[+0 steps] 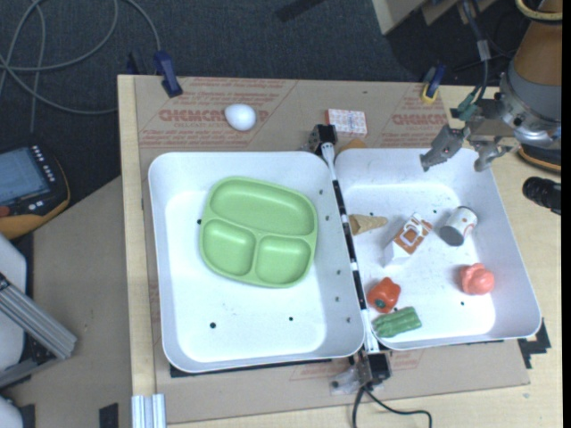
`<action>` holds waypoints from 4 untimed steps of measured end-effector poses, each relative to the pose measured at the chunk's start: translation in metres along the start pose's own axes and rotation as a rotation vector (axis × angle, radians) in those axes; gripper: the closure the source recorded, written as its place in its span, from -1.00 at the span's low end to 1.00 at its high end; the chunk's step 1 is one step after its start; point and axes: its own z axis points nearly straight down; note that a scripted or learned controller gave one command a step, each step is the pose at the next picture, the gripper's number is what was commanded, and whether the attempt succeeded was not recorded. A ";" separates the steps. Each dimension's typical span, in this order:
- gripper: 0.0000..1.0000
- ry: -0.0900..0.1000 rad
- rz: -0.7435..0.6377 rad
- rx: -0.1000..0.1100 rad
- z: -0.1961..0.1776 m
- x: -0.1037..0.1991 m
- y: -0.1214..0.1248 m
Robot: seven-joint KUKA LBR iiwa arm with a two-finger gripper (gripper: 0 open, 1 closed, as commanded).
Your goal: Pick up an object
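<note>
Right now my gripper (464, 150) hangs at about one o'clock of the right bin (508, 266), above its far rim, with my two fingers spread apart and nothing between them; one fingertip (437, 157) points down toward the bin's far-left part, the other sits near the far-right corner. Below me in that bin lie the things I could take: a small grey and white cup (456, 226) tipped on its side at roughly three o'clock of the bin's middle, an orange and white carton (411, 234) just beside it toward nine o'clock, a tan wedge (367, 224) further toward the bin's left wall, a pink lump (477, 279) at about four o'clock, a red pepper-like toy (384, 294) at seven o'clock, and a green piece (396, 322) near the front rim at six o'clock. All of these lie apart from my fingers. At nine o'clock of me, the left bin (178, 328) holds a green divided plate (260, 232). Beyond the bins on the board rest a white egg (239, 116) and a small patterned box (347, 121)
</note>
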 end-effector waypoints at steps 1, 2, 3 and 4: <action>-1.00 0.000 0.001 0.003 0.131 0.002 -0.024; -1.00 0.000 0.001 0.002 0.195 -0.013 -0.016; 1.00 -0.001 0.001 -0.003 0.184 -0.013 -0.015; -1.00 0.000 0.001 -0.003 0.184 -0.013 -0.015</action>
